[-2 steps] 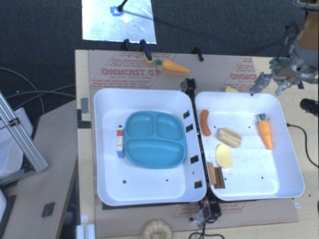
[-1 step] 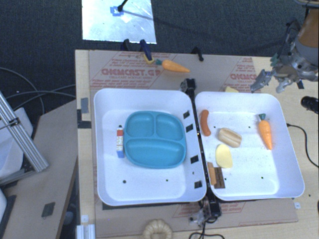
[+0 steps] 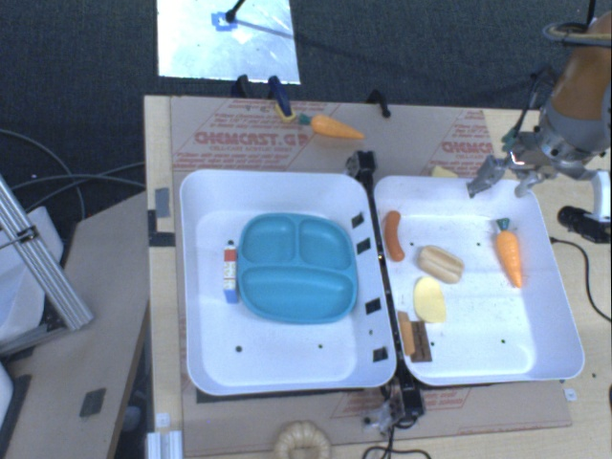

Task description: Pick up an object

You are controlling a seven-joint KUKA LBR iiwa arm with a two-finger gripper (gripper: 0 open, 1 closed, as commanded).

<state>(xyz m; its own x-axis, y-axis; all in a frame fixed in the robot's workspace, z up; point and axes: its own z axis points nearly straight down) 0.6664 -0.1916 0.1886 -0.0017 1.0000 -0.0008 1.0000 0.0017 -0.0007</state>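
My gripper point(image 3: 501, 182) hangs over the far right corner of the right bin point(image 3: 478, 357), its two fingers spread apart with nothing between them. Below it in that bin lie an orange carrot point(image 3: 509, 254) near the right wall, a red-orange sausage point(image 3: 392, 235) by the left wall, a tan bread roll point(image 3: 441, 263) in the middle and a pale yellow slice point(image 3: 429, 301) under the roll. The carrot is the nearest of these to the gripper, a little below and apart from it.
The left bin point(image 3: 220, 352) holds a blue divided plate point(image 3: 296, 267) and a small white tube point(image 3: 229, 271) beside it. Another carrot point(image 3: 330, 127) lies on the cardboard behind the bins. A brown block point(image 3: 413, 338) sits at the divider between the bins.
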